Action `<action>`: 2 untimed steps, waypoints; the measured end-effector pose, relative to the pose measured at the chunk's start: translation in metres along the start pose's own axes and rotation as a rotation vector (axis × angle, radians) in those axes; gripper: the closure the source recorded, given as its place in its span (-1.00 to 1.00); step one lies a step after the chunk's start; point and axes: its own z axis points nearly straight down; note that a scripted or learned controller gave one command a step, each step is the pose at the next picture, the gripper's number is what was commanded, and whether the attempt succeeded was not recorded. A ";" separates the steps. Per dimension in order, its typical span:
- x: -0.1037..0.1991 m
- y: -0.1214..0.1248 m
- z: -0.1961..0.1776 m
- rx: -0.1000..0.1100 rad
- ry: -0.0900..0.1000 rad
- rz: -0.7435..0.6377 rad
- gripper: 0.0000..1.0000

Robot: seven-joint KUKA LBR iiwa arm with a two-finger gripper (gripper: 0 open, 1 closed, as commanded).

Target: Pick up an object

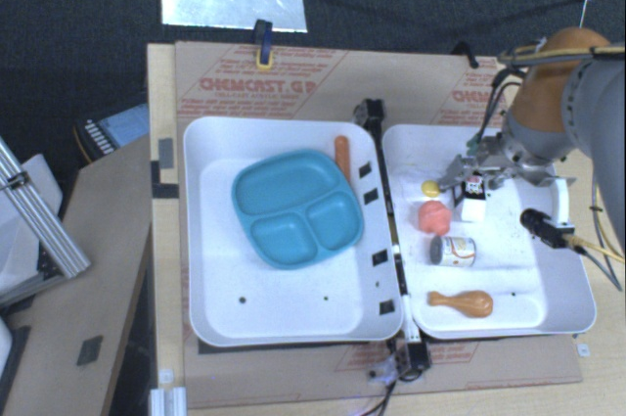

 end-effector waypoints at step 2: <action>0.007 0.004 -0.058 -0.001 0.001 0.001 1.00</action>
